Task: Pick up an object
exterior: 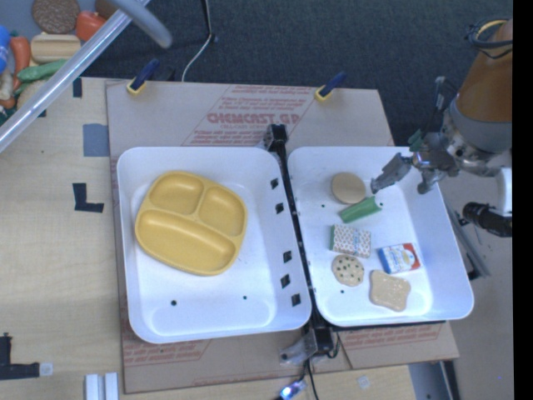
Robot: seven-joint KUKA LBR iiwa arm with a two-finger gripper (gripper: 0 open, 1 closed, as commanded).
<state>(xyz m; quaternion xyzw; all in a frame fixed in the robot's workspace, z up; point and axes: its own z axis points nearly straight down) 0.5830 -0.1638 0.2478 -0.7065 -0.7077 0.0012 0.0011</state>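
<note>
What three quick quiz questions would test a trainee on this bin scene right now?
1. True or false: the yellow tray lies in the left bin.
2. Which item lies closest to the gripper? A) toast slice B) round tan disc C) cookie
3. Fill in: the green piece lies just below the ____ in the right bin.

Key: 1 true; 2 B; 3 round tan disc.
</note>
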